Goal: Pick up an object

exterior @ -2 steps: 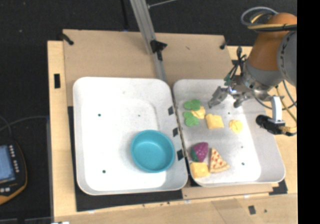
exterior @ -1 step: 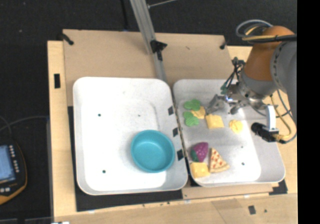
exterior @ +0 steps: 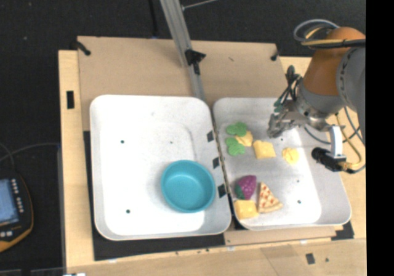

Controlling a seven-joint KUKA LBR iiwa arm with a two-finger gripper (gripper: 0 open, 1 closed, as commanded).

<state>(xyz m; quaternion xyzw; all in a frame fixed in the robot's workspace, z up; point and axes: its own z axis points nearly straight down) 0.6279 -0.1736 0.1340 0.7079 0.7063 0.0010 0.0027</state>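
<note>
gripper (exterior: 278, 124): over right bin (exterior: 332, 207), opening can't be told | left bin (exterior: 123, 121): blue bowl (exterior: 187, 186) | right bin: toy foods

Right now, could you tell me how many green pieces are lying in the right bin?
2. One green piece lies near the right bin's upper left; the other green piece sits just below it. Neighbouring toys could hide more.

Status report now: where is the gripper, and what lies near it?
Gripper low over right bin, nothing seen held. Yellow block just below it. Blue bowl in left bin, apart.
</note>
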